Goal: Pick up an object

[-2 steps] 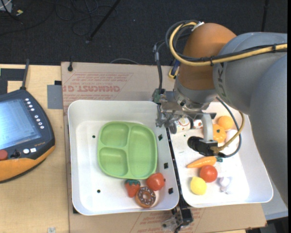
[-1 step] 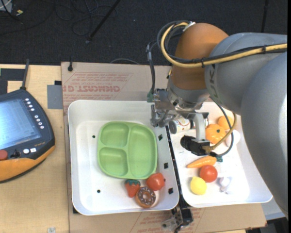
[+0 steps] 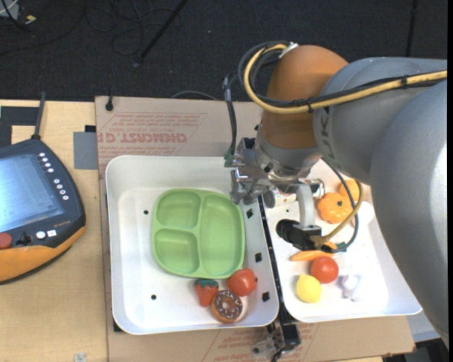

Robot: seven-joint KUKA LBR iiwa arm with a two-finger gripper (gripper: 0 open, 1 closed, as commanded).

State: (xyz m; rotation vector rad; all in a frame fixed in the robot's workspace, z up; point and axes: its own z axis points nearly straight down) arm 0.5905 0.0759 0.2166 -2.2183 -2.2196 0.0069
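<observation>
Green three-compartment plastic plate (image 3: 198, 232) laid in the left white bin (image 3: 128, 194), gripper (image 3: 251, 189) seen over its upper right corner by the dividing wall, grasp state not discernible, brown ring doughnut (image 3: 229, 306), red toy tomato (image 3: 242, 281) and red strawberry (image 3: 206, 291) crowded against the plate's lower edge, orange toy pumpkin (image 3: 334, 207) in the right white bin (image 3: 385, 292).

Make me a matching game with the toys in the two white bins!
Things:
1. divided plate
2. doughnut
3. lemon
4. carrot

Colour and place:
a. yellow, right-hand bin
b. green, middle of the left-hand bin
c. brown ring, front of the left-hand bin
d. orange and long, right-hand bin

Pairs: 1-b, 2-c, 3-a, 4-d
</observation>
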